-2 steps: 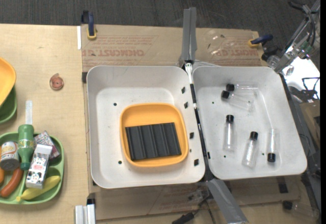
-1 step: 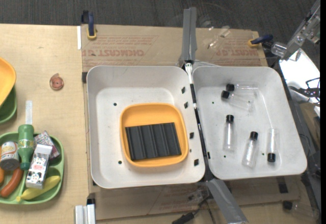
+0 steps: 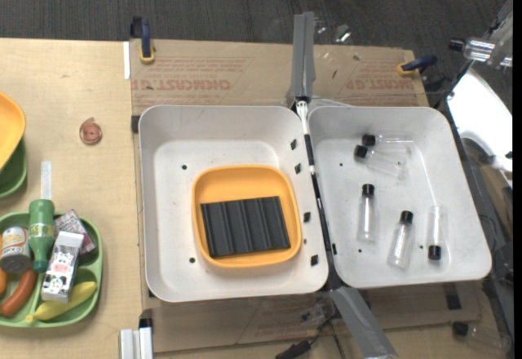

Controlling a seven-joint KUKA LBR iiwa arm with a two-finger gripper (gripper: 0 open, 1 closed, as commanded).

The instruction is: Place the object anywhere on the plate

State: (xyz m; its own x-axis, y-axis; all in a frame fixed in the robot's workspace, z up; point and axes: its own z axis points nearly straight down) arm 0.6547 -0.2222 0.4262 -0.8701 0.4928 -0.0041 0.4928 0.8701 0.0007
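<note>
Vials [image 3: 366, 213] scattered loose in right bin [image 3: 461, 255], plate [image 3: 245, 179] waiting in left bin [image 3: 163, 268].
Five clear black-capped vials right of plate, none on it yet; dark ribbed insert [image 3: 245, 226] covering plate's middle; bin walls between. Claw state: cannot tell. Toy food tray [image 3: 81, 304] far left on counter [image 3: 65, 96].

bench [image 3: 65, 88]: tan wood top
on it: cardboard sheet [image 3: 245, 72], two white bins [image 3: 155, 186], green plate [image 3: 86, 300], small pink disc [image 3: 90, 132]

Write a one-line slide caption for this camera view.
Orange plate holding a black ridged block in the left bin; clear vials scattered in the right bin.
</note>
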